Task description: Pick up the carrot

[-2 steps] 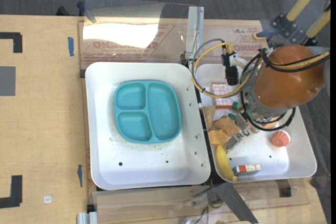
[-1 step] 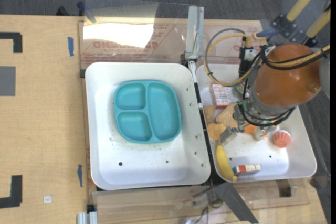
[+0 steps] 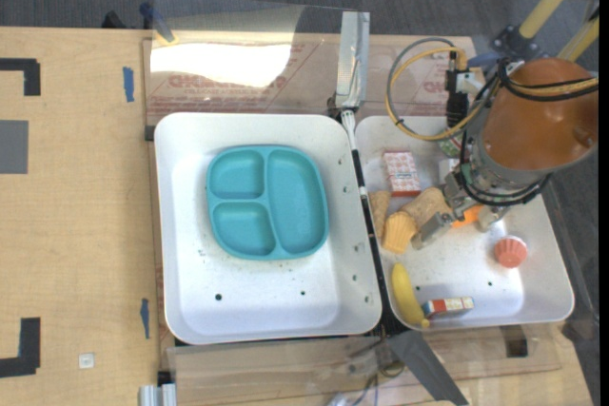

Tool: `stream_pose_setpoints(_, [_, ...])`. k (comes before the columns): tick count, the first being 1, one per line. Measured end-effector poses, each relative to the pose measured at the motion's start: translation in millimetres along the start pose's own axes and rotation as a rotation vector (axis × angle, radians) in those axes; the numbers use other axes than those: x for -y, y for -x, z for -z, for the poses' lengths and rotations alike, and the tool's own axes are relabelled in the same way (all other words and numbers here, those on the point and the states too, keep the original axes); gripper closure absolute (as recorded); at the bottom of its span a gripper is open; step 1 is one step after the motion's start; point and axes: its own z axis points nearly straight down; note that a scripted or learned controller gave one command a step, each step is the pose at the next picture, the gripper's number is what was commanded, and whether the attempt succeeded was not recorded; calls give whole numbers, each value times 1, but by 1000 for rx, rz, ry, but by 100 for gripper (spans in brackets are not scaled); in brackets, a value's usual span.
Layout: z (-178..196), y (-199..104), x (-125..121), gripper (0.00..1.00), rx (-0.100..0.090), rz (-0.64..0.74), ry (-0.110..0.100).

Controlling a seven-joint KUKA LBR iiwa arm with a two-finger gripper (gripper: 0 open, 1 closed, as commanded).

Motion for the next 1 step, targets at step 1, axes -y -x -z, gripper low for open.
stream_pose_setpoints(1, [-1,-54,8,0,7,352,1])
